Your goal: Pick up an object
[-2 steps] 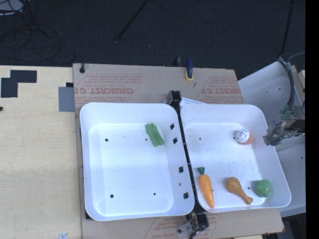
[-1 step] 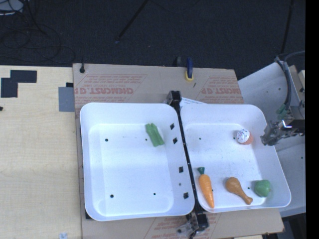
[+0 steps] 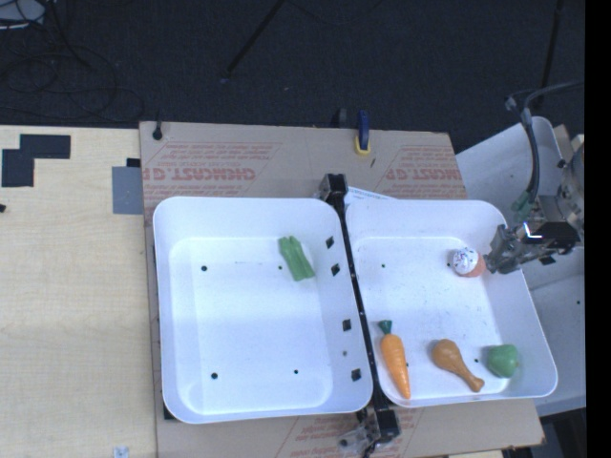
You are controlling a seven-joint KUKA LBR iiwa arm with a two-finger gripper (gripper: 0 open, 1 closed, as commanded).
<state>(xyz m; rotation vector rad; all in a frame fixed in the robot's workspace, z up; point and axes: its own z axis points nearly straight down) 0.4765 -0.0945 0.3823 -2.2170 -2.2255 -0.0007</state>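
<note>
- ball, small, white and orange-pink, lies in the right bin near its 2 o'clock corner, close to the right wall.
- gripper sits just at 3 o'clock of the ball, over the bin's right rim; it looks to be touching or nearly touching the ball, but i cannot tell which.
- i cannot tell how the gripper is set, since it shows as a dark, blurred shape.
- carrot, orange with a green top, lies near the right bin's 7 o'clock corner, its top pointing to 12 o'clock.
- drumstick-shaped toy, tan-orange, lies at 3 o'clock of the carrot, tilted with its thin end toward 4 o'clock.
- green round thing lies just at 3 o'clock of the drumstick toy, near the bin's 5 o'clock corner.
- green ridged thing lies in the left bin, toward that bin's 1 o'clock, well apart from everything else.
- the two bins stand side by side on a cardboard sheet on the table, joined along a black strip with clips.
</note>
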